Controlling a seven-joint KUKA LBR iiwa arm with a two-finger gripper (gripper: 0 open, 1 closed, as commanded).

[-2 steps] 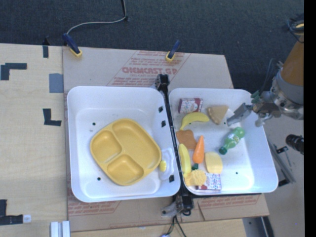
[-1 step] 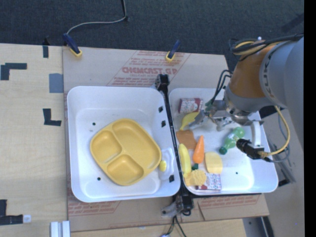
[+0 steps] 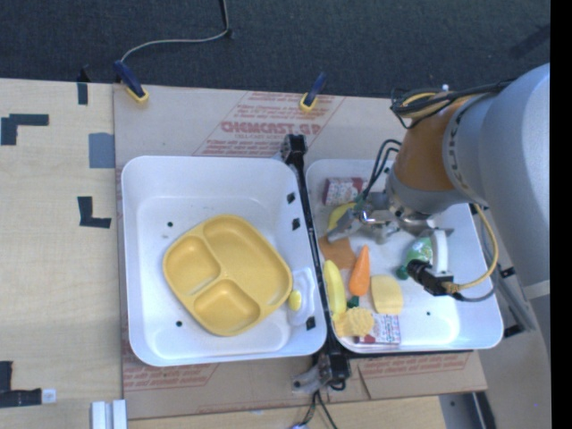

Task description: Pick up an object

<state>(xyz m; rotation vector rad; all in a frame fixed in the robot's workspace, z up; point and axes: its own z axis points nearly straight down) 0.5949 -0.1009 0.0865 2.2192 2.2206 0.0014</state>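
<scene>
The right bin [image 3: 474, 324] holds several toy foods. An orange carrot [image 3: 359, 272] lies in the middle, with a pale yellow block [image 3: 387, 294] to its right and a yellow banana [image 3: 333, 286] along the left wall. My gripper [image 3: 351, 225] hangs low over the bin's upper left part, just above the carrot. A yellow piece [image 3: 338, 214] and a tan slice [image 3: 336, 250] lie right beside the gripper. Nothing shows as held.
The left bin [image 3: 143, 186] bears a yellow divided plate [image 3: 228, 273] and a small yellow bit [image 3: 295, 300]. In the right bin also lie a reddish packet [image 3: 342, 189], a knobbly yellow piece [image 3: 357, 321], a printed packet [image 3: 387, 330] and a green item [image 3: 418, 251]. A black divider [image 3: 306, 217] separates the bins.
</scene>
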